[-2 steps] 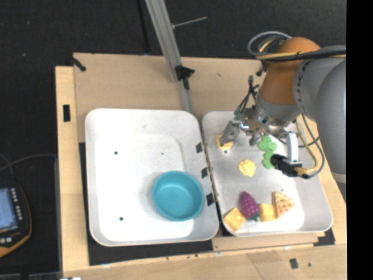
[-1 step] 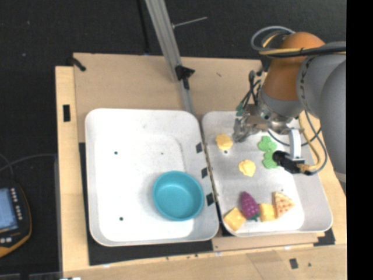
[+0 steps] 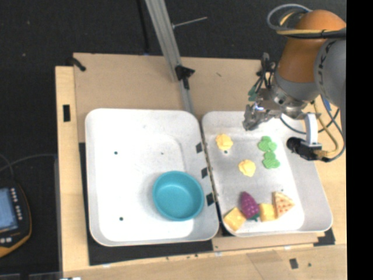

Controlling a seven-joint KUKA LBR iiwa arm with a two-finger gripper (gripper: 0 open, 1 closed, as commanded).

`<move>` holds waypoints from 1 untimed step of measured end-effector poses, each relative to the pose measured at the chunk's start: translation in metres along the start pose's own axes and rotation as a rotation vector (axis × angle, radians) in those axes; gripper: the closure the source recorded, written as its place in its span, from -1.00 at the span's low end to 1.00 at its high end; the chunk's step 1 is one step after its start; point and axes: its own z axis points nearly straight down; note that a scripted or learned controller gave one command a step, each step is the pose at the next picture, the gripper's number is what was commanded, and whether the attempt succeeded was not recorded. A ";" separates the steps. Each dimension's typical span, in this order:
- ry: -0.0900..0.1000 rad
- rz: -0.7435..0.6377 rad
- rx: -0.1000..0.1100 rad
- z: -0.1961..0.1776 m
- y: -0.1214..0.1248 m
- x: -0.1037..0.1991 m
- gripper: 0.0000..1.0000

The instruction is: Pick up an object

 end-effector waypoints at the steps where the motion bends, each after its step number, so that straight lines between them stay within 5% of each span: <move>1: 0.001 -0.002 0.006 -0.006 0.001 -0.001 1.00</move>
